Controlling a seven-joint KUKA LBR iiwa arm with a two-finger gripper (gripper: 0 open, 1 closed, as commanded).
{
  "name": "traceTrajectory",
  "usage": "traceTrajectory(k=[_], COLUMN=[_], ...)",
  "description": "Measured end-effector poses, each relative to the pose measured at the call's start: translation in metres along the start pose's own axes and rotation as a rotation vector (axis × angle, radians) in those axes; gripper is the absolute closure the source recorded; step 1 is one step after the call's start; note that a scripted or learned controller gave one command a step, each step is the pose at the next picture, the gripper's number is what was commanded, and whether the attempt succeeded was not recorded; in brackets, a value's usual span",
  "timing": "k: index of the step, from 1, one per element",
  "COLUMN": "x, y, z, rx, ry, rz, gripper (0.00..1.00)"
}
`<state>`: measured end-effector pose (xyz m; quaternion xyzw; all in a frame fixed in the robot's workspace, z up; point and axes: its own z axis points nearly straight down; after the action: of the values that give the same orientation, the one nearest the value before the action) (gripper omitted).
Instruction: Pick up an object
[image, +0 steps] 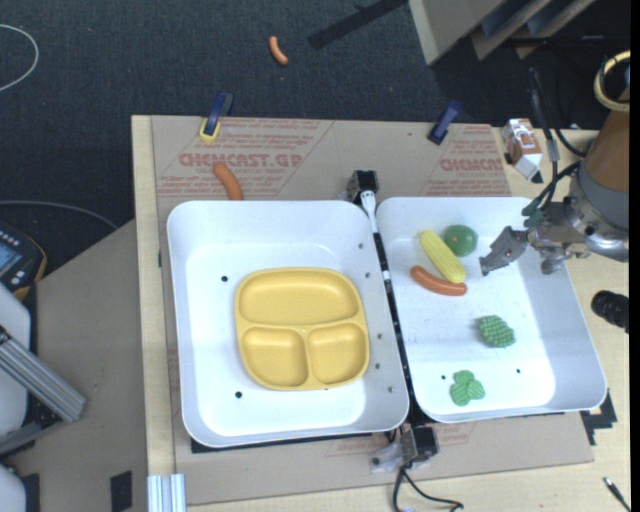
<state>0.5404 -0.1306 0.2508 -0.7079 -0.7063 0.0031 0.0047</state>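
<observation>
Count: two white bins side by side on the desk (150, 300); one yellow divided tray (300, 328); five toy foods in bins; two small orange pieces outside.

Claw (524, 252): over the upper right part of the right bin (560, 330), two fingers spread apart, nothing between them, apart from every item.

Left bin (200, 300): holds the tray, three compartments.

Right bin: corn cob (442, 256) touching the green ball (460, 239) and the orange sausage (438, 282); broccoli piece (494, 331) mid-bin; leafy green piece (465, 388) near the front edge.

Outside: orange piece (229, 181) on the desk behind the left bin; another (278, 50) on the dark floor.
</observation>
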Motion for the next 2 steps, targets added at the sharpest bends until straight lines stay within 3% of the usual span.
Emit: traceTrajectory(k=[1, 2], x=[0.0, 0.001], y=[0.002, 0.004], z=[-0.005, 0.038], rx=[-0.011, -0.005], ry=[-0.002, 0.0], rz=[-0.002, -0.002], gripper=[0.0, 0.0])
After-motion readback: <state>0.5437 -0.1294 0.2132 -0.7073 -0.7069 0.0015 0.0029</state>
